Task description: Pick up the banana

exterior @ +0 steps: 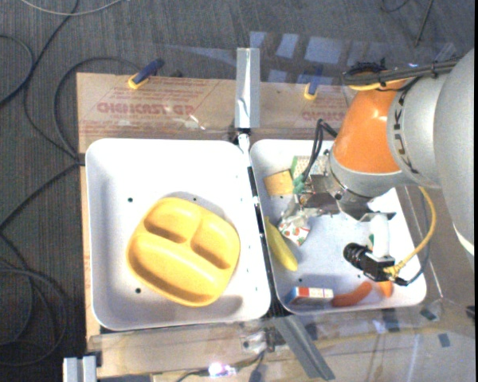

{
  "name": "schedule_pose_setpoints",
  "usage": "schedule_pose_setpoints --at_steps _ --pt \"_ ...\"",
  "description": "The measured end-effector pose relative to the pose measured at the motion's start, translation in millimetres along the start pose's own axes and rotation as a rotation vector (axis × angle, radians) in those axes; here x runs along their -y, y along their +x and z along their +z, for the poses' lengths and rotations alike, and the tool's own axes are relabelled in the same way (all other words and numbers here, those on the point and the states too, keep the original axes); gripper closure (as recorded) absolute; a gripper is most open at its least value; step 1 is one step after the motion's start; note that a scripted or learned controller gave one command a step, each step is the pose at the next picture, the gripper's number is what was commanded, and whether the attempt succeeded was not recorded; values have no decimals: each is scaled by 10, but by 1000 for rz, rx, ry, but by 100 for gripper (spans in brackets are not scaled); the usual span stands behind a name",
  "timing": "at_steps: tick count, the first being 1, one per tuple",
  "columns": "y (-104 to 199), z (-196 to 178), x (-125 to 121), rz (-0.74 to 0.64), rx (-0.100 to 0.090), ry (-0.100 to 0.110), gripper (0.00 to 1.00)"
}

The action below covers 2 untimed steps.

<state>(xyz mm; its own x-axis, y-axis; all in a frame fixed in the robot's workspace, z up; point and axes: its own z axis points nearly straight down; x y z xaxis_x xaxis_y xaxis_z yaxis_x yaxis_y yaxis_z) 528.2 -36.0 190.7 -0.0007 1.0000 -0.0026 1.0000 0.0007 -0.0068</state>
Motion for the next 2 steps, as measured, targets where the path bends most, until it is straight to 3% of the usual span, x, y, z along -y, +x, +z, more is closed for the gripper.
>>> schedule_pose_setpoints --at_steps 1,2 --pt "-3 0 1 1 1 0 0" --pt "-645 531 -463 69 2 -2 0"
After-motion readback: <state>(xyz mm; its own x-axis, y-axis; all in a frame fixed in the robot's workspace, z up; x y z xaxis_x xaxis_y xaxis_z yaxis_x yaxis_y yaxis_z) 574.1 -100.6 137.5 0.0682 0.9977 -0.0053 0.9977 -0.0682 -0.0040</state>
